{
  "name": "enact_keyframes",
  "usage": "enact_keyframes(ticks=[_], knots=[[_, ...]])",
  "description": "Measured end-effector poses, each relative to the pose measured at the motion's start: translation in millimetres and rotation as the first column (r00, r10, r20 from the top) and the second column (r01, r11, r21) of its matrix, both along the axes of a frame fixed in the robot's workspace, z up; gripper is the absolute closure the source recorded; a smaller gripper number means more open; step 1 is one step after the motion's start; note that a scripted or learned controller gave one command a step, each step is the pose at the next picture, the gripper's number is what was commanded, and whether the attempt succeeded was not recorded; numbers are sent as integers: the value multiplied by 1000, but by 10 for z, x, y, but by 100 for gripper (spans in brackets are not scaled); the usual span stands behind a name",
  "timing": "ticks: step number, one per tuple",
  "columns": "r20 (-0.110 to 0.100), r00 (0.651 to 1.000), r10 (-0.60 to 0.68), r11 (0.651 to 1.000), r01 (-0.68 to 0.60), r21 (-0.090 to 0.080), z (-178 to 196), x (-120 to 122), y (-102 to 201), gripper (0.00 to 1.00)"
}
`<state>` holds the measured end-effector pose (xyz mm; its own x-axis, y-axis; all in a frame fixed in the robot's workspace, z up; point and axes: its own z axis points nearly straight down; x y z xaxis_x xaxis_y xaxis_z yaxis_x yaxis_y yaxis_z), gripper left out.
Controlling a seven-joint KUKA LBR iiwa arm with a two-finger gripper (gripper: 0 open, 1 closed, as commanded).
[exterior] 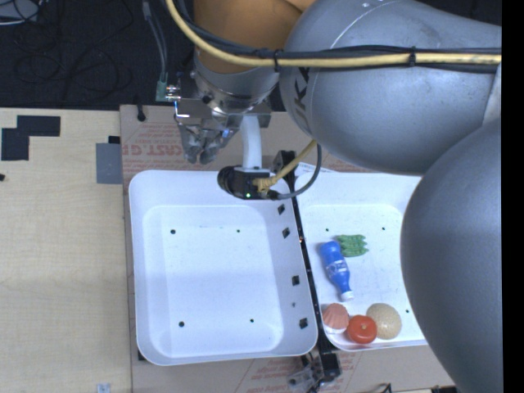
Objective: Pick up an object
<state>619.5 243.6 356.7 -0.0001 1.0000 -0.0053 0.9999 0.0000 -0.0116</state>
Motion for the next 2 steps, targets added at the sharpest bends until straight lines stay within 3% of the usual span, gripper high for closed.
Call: enact_keyframes(ticks=[1, 2], knots=[[12, 1000, 2, 1000, -2, 6, 721, -225, -6, 100], [15, 1000, 4, 1000, -4, 8, 1654, -812, 0, 100]])
